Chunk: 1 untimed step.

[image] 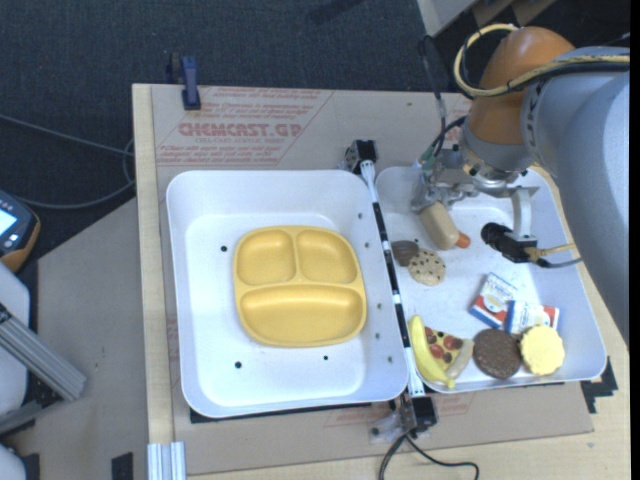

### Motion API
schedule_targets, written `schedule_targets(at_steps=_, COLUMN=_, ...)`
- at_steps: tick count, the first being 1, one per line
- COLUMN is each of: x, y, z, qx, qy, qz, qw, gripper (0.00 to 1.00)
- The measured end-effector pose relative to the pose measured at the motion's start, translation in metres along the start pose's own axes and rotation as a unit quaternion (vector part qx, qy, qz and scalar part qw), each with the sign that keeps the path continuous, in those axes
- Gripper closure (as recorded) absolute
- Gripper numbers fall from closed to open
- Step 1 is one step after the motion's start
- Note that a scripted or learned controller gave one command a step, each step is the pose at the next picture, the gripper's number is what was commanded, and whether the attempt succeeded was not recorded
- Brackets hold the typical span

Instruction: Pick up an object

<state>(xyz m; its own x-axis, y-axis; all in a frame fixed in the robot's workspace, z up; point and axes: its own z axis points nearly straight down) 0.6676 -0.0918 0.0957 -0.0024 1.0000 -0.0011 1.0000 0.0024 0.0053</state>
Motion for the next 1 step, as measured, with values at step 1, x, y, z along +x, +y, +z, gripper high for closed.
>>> schedule_targets(at_steps=1, x=0.0779, y=-0.0415, z=-0.0958, qx=-0.001, qy=0.002, qz=-0.003, qw=1.0000, gripper=1.00)
